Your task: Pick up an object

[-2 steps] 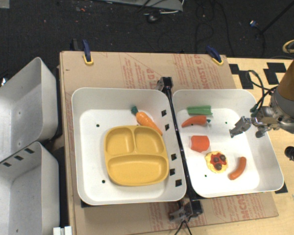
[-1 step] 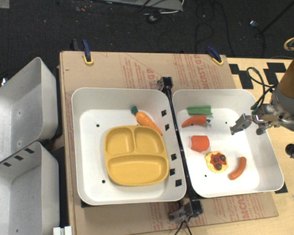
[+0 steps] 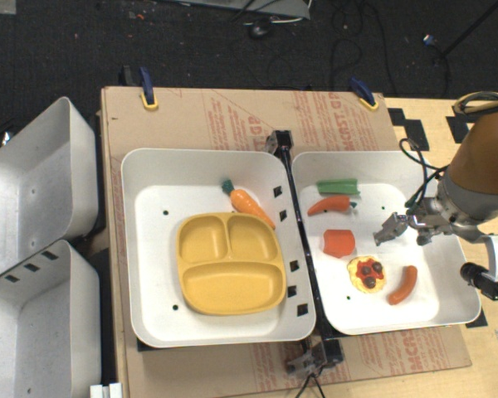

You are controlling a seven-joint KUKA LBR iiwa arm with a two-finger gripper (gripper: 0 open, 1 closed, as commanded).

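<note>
Two shallow white bins sat side by side on a cardboard-covered bench. The left bin [image 3: 149,222] held a yellow divided plate [image 3: 231,264] with three compartments, and a toy carrot [image 3: 251,203] lay just beyond the plate's far edge, its green top pointing toward the bin's back wall. The right bin [image 3: 448,305] held the smaller toys: a green strip [image 3: 338,187] near the back, a red pepper [image 3: 330,205] lying just in front of it, a red block [image 3: 339,242] near the middle, a small round pizza [image 3: 367,274] with dark and red toppings just beside the block on its near right, and a sausage [image 3: 402,284] lying at a slant right of the pizza. The arm [image 3: 480,168] reached in from the right, its orange band above the grey wrist. The gripper [image 3: 390,230] hung over the right bin, right of the red block and beyond the pizza, apart from both. Nothing showed between its fingers, and how wide they stood could not be told from this slanted view. All the toys lay on the bin floors, none lifted.
</note>
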